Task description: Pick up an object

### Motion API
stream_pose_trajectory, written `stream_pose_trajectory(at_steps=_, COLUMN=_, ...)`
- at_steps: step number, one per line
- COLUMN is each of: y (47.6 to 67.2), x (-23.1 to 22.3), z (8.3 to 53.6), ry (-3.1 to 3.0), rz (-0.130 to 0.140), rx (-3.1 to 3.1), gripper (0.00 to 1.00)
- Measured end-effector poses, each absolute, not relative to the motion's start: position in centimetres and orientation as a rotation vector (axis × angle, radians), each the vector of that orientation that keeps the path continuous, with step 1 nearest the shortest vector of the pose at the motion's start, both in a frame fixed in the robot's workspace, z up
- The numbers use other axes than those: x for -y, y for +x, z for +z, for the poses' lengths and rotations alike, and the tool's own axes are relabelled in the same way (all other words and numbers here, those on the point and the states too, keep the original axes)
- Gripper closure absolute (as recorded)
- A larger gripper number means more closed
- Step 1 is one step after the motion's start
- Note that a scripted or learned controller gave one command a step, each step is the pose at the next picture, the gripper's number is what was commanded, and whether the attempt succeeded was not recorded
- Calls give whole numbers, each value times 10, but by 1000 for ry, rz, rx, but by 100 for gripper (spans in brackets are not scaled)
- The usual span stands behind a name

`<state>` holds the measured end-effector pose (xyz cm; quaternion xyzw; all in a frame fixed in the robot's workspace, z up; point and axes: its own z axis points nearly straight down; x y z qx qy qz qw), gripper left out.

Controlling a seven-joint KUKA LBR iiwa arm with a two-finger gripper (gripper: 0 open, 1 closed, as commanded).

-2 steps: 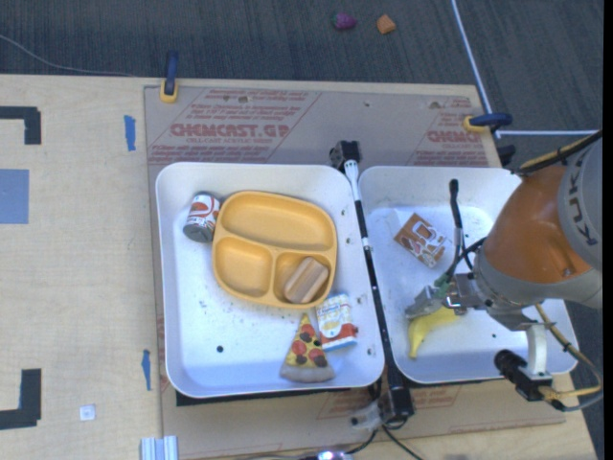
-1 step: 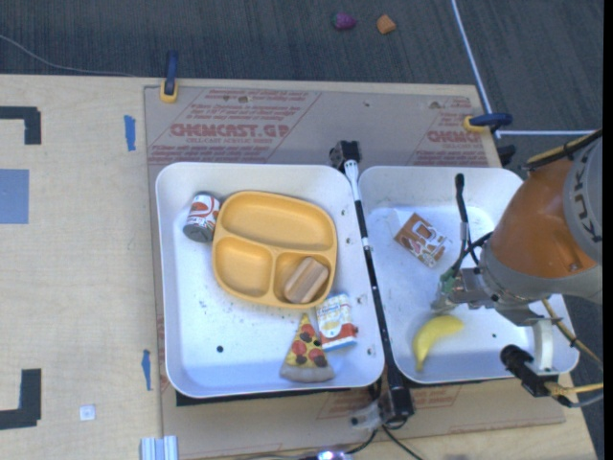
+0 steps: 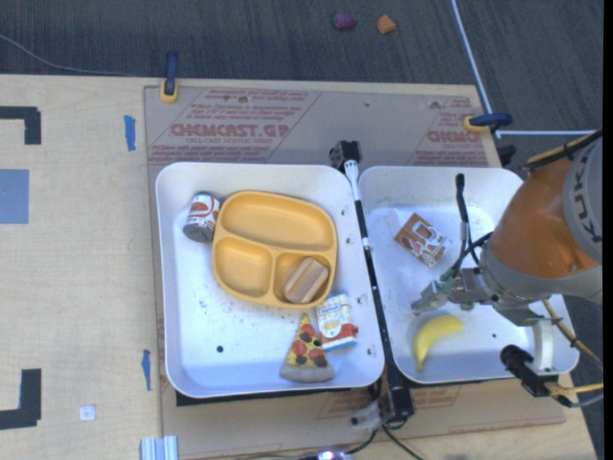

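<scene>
From my console, nearest the bottom edge, the pizza slice toy [image 3: 306,351] lies at about six o'clock in the left bin [image 3: 182,286], its tip pointing up toward a small white carton [image 3: 336,318] that sits just beside it at one o'clock. In the right bin [image 3: 383,257], the yellow banana [image 3: 433,337] lies near the front wall, at roughly seven o'clock of that bin's floor.

Just above the banana, at its twelve o'clock, I see the gripper [image 3: 433,298] low over the bin floor, pointing toward nine o'clock. It looks apart from the banana, with nothing between its fingers that I can make out. I cannot tell how far the fingers are parted. The grey arm with its orange band [image 3: 541,228] comes in from three o'clock and covers much of the bin's right side.

Farther back, the yellow divided plate [image 3: 259,223] fills the middle of the left bin, and a tan bread-like piece [image 3: 305,279] rests in its lower right compartment. A small can [image 3: 200,217] lies touching the plate's rim at nine o'clock. In the right bin, a brown and white packet [image 3: 421,239] lies at eleven o'clock of the gripper, well apart from the banana.
</scene>
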<state>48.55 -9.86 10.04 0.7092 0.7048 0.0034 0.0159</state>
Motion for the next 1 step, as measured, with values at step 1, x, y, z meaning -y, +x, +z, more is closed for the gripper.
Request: stream_pose_trajectory(at_steps=1, y=482, x=94, z=89, ry=2216, rz=8, rx=-2210, gripper=0)
